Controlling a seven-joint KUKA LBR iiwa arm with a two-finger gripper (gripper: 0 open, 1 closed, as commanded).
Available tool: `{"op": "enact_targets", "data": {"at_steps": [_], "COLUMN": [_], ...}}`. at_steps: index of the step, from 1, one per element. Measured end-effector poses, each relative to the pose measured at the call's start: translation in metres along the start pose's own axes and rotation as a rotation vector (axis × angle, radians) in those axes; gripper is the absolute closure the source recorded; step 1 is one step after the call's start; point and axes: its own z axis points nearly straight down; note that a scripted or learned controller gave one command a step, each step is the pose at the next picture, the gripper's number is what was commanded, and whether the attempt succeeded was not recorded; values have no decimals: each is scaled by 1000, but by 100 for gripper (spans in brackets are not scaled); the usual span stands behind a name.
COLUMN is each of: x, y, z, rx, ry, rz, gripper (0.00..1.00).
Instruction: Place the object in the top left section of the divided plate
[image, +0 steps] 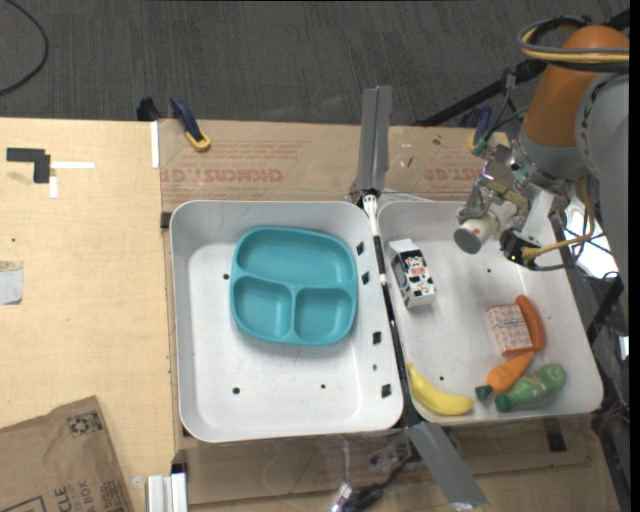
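The teal divided plate (294, 285) lies in the left bin (200, 400), with one long section on the far side and two smaller sections on the near side. All its sections are bare.

The gripper (478, 228) hangs over the far part of the right bin (575, 395), near its back wall. I cannot tell the state of the fingers from this view.

In the right bin, a small white carton (413, 273) with a dark printed picture lies close to the wall between the bins; its print is too small to read. Further right lie a pale packet (506, 329) and an orange sausage-like piece (531, 321), touching each other. At the near edge are a banana (437, 393), a carrot (506, 372) and a green bottle (531, 388).

On the table behind the bins, a cardboard sheet (260, 160) carries red print, upside down and not clearly readable. A cardboard box (60, 460) at the near left shows a recycling sign and part of the letters "CLE" and "BOX"
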Motion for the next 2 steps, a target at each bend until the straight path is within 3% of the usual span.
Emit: {"op": "enact_targets", "data": {"at_steps": [2], "x": [66], "y": [-144], "z": [-30], "rx": [1], "ry": [0], "rz": [-148], "gripper": [100]}}
